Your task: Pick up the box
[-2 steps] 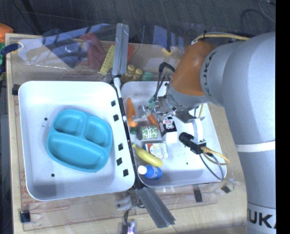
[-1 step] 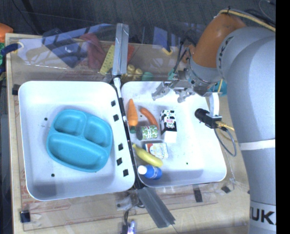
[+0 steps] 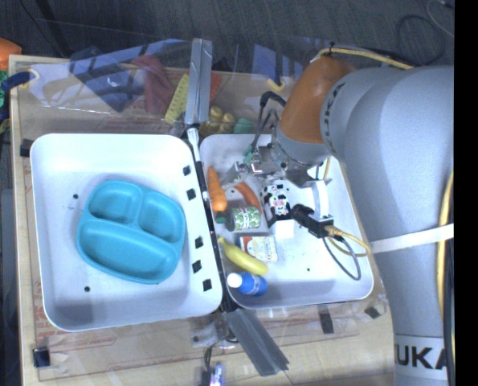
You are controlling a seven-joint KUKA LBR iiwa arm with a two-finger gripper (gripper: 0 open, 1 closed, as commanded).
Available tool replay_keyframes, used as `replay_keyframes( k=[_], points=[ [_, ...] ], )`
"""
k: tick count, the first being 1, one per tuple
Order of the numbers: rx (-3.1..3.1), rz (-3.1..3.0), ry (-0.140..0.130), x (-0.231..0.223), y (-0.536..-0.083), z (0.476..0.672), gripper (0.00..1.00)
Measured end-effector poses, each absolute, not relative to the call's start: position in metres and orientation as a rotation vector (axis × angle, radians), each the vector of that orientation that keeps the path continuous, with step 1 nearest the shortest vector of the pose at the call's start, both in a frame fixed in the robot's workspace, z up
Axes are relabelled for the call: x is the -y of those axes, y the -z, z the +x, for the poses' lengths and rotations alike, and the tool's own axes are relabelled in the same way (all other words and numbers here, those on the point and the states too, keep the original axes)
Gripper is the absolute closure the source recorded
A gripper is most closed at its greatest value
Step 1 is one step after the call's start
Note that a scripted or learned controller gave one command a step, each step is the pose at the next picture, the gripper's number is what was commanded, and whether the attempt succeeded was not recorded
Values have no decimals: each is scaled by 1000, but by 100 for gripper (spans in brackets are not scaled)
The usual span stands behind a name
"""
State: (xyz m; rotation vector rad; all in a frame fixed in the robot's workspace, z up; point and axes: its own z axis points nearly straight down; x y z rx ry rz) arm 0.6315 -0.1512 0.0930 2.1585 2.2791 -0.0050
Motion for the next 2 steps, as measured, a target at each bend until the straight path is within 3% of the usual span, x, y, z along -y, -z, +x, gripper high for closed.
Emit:
replay_keyframes(
  k=[1, 2],
  points=[
    [-2729, 1492, 8, 122, -102, 583, 0],
    [-2909, 1162, 1, 101, -152, 658, 0]
  ],
)
